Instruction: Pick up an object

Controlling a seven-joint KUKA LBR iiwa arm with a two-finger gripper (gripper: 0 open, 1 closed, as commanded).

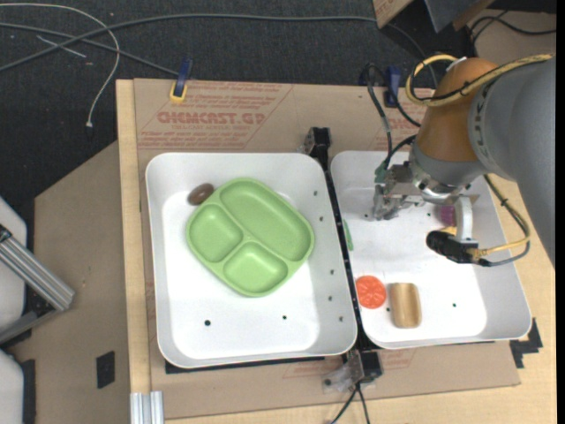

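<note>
You'll find the metal two-finger gripper (386, 203) low over the upper part of the right white bin (503, 325) (whether it's parted or closed I cannot tell). The orange round disc (370, 292) and tan wooden cylinder (405, 305) lie touching at lower centre-right. In the left white bin (168, 263), a small brown oval piece (201, 194) sits just beside the green divided plastic tray (250, 236).

The two bins (177, 325) are plain white. A light green divided plate (250, 235) lies in the left one, a small brown lump (202, 193) at its edge. The right bin holds an orange-red disc (370, 292) and a tan cylinder (405, 305). The desk (141, 122) is tan cardboard with red lettering; the arm (512, 113) is grey, banded orange
</note>
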